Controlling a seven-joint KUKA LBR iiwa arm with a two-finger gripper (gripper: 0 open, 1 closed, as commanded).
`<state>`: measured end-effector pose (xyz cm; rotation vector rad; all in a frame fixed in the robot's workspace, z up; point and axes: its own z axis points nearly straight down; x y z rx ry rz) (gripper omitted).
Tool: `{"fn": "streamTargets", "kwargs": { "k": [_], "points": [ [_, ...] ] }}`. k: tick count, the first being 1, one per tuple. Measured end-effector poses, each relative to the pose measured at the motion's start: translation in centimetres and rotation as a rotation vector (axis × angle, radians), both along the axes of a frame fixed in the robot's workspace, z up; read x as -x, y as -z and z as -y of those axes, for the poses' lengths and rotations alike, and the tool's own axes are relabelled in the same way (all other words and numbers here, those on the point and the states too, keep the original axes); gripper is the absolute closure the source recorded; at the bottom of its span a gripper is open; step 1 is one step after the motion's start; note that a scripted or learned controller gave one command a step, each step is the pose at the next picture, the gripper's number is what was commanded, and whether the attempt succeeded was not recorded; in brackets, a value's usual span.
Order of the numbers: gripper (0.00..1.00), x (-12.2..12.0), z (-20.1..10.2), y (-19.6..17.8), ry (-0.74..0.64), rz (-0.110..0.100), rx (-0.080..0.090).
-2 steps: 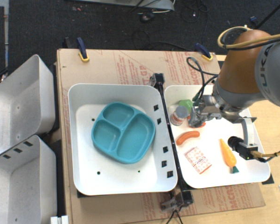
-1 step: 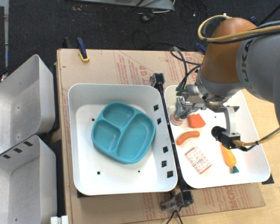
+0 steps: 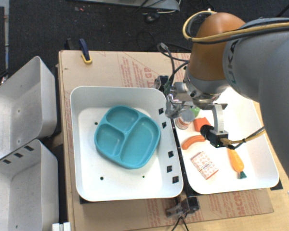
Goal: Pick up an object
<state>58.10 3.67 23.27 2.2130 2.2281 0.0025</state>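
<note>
A grey arm with an orange band reaches in from the right of the frame, its gripper (image 3: 183, 110) low over the upper left corner of the right bin (image 3: 260, 177), apparently placed there to try for one of the small things heaped below it; whether the fingers are open or shut cannot be told. Candidates for the pick lie at the centre of that bin: a small bottle (image 3: 183, 123), an orange sausage-shaped piece (image 3: 193, 141), a patterned packet (image 3: 204, 164) and a toy carrot (image 3: 236, 163). The left bin (image 3: 86, 177) holds a teal divided plate (image 3: 127, 136), lying flat at centre frame on the tabletop
</note>
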Motion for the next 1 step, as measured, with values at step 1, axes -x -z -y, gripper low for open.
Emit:
{"fn": "streamTargets", "kwargs": {
  "k": [1],
  "points": [
    [1.00,-1.57,-5.54,0.77,-0.001,0.000,-0.001]
  ]
}}
